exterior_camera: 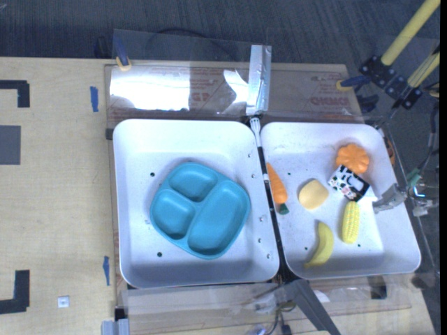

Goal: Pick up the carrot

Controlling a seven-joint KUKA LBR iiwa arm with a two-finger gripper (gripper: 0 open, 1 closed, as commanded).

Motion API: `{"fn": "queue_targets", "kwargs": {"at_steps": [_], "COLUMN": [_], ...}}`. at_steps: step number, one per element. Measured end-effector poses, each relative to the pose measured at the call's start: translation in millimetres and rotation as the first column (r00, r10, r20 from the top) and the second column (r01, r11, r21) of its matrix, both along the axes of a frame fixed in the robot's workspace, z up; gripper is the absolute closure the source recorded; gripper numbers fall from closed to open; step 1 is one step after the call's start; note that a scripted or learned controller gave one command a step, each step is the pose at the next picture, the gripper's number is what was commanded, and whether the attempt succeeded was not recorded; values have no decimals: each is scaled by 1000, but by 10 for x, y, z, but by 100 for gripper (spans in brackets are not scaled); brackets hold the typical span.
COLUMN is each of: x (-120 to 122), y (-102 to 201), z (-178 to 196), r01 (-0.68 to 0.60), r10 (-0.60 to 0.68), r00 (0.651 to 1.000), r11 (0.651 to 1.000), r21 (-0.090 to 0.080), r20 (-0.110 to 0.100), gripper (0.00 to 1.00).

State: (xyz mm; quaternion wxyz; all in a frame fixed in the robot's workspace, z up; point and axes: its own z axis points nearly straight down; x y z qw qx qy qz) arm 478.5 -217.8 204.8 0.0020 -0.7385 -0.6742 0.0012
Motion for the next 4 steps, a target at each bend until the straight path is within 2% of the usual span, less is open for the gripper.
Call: {"fn": "queue_targets", "kwargs": {"at_steps": [1,2,3,4], "x": [8,21,25,19], "y": [-24,-59,-56,-50], "z": [-254,-65,-25,-170], "r01": [-236,-663,-941,-986], "r10": [236,663,941,986], "r00": [972,749,338,169], "r11": [972,749,338,169], "r21": [1,-6,-8,-2], "r20": [2,7,5,6], "gripper": [0,0,0,0]}}
